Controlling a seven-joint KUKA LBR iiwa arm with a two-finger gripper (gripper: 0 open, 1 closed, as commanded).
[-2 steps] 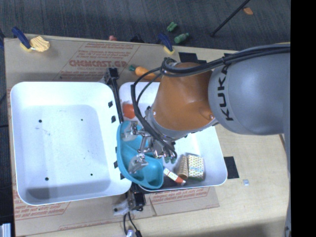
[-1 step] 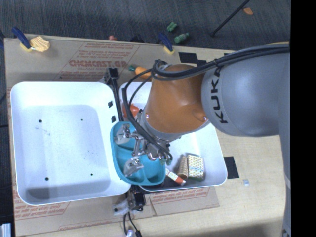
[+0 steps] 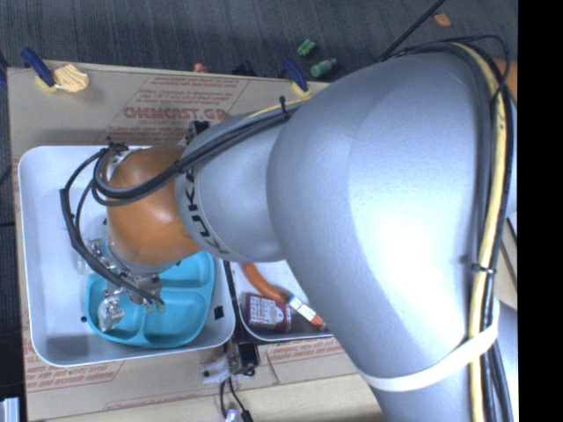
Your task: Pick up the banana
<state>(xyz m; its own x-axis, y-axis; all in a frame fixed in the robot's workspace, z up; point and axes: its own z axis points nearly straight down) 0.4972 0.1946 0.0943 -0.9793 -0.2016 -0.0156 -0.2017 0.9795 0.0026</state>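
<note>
My gripper (image 3: 113, 310) hangs low in the left white bin (image 3: 35, 236), right over the left compartment of a blue divided tray (image 3: 180, 310). Above it sits the orange wrist band (image 3: 145, 209). The big grey arm (image 3: 378, 200) reaches in from the right and covers most of the right bin and the back of the left one. The metal gripper parts look close to the tray's surface, and I see nothing held in them.
In the visible strip of the right bin (image 3: 251, 334) lie an orange, carrot-like piece (image 3: 260, 280) and a dark red bottle (image 3: 266, 313). Blue clamps (image 3: 39, 67) hold the cardboard-covered bench at the back. Cables loop around the wrist (image 3: 79, 209).
</note>
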